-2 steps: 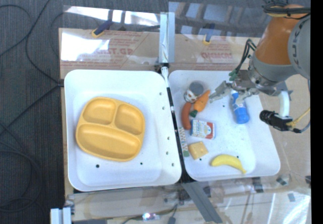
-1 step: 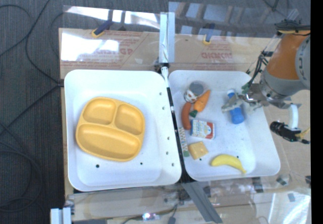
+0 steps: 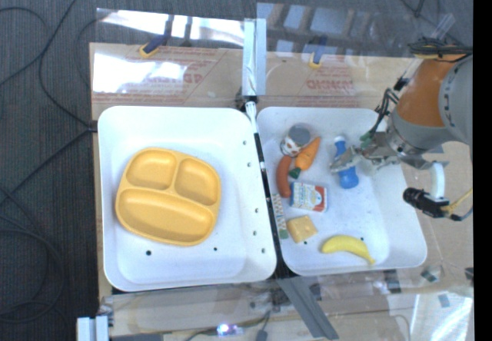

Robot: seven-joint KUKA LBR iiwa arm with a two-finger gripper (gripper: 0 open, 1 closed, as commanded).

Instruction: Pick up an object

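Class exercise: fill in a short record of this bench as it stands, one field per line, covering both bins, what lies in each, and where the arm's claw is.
left bin: holds a yellow divided tray
right bin: holds several small items
banana: near the front edge of the right bin
carrot: toward the bin's back left, tilted
red and white packet: middle of the bin
yellow block: left of the banana
blue item: right beside the claw
claw: over the right bin, reaching in from the right; grip state cannot be read
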